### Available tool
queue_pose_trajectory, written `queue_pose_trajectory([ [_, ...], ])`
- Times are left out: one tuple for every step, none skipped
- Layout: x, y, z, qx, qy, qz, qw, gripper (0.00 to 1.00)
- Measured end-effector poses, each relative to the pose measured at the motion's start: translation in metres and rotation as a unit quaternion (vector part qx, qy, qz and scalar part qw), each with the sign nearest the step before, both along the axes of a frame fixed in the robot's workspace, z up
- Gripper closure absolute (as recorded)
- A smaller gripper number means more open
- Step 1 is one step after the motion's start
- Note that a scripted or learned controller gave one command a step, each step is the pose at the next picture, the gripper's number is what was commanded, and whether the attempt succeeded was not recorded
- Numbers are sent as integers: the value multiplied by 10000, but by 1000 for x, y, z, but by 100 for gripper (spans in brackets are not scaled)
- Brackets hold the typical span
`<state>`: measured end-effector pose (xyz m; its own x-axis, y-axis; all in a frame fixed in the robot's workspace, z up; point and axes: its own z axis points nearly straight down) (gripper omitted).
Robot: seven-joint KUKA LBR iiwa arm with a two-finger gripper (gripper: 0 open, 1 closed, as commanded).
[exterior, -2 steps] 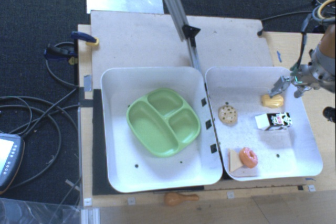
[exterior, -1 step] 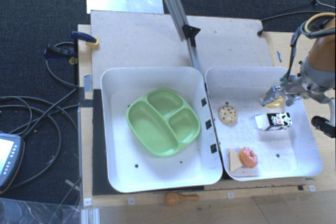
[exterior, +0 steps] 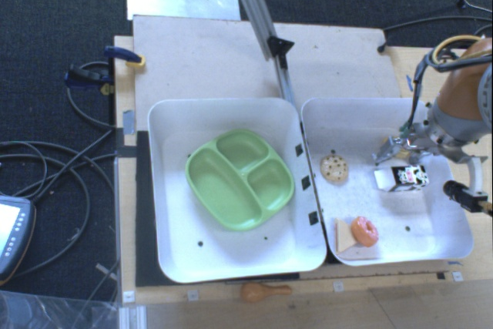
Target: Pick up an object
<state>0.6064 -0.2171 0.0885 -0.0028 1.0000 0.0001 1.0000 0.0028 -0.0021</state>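
Right white bin [exterior: 431, 243]: metal two-finger gripper [exterior: 394, 152] low over the far half, directly above a small black-and-white carton [exterior: 402, 177]; grip state cannot be told. Round speckled cookie [exterior: 334, 168] near the left wall. Orange ring-shaped doughnut [exterior: 364, 230] at the near edge. Left white bin [exterior: 173, 243]: green sectioned plastic plate [exterior: 240, 179].

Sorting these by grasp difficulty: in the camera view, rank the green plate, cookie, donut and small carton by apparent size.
1. Green plate, by far.
2. Carton.
3. Cookie and donut look alike; I won't rank them.
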Motion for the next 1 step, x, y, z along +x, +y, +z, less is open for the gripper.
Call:
queue_pose_trajectory([
  [2, -1, 14, -10, -32, 10, 10000, 100],
])
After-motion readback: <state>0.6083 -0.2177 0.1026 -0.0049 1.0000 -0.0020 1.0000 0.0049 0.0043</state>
